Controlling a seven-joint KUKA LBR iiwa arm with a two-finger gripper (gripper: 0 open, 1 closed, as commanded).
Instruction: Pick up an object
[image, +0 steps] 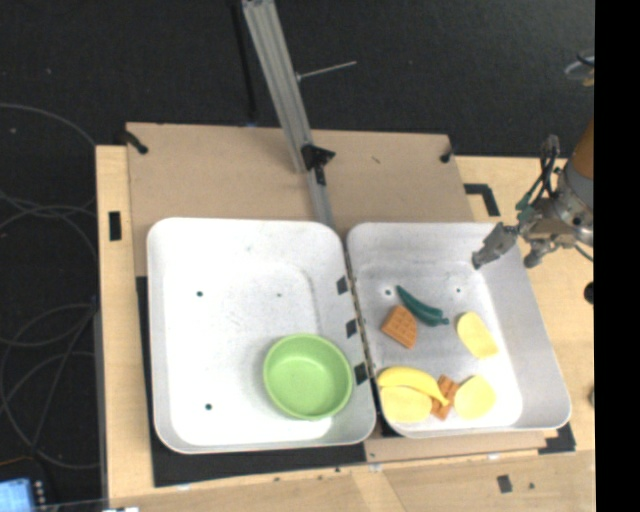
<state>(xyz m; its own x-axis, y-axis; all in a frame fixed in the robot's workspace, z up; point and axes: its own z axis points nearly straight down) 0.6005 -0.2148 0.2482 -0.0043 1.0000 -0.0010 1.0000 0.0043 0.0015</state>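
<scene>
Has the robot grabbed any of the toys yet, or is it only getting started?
Only getting started. Done: nothing has been picked up. The green bowl sits in the left bin; the orange waffle piece, green pepper and yellow pieces lie in the right bin. In hand: the gripper hangs over the right bin's upper right edge, holding nothing. Left: lowering, grabbing, lifting.

High slanted view over both bins (250, 235)
</scene>
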